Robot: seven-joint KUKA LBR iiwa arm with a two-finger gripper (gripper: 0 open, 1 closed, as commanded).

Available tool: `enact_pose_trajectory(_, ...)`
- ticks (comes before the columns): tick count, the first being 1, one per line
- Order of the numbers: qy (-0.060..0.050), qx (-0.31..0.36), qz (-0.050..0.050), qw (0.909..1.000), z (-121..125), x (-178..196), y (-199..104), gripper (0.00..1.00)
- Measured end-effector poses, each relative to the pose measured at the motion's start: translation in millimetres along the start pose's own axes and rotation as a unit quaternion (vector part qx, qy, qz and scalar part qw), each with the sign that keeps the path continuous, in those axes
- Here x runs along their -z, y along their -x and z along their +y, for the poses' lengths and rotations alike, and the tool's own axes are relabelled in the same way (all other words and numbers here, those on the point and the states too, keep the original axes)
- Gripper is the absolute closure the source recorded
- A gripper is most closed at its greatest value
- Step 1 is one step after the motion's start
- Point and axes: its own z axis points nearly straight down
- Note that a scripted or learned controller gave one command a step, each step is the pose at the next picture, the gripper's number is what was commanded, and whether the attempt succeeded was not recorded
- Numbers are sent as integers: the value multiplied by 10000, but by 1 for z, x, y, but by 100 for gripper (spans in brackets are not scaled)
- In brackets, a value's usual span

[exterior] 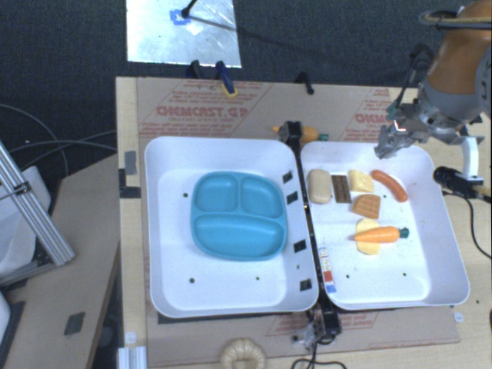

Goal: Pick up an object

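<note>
The pincer (387, 146) hovers over the right bin's (442, 283) far edge; whether it's apart, I cannot tell. Best descend squarely onto the sausage (389, 184) nearby.

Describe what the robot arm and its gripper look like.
The arm is bulky and rounded, with an orange band over a grey wrist section. The gripper is small, grey metal with pale parts and a tiny reddish spot. A dark cable runs alongside the wrist.
</note>
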Motion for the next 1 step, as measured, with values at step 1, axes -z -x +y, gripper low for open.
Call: enact_pose_trajectory(1, -23, 17, 4, 10000, -27, -9, -51, 100)
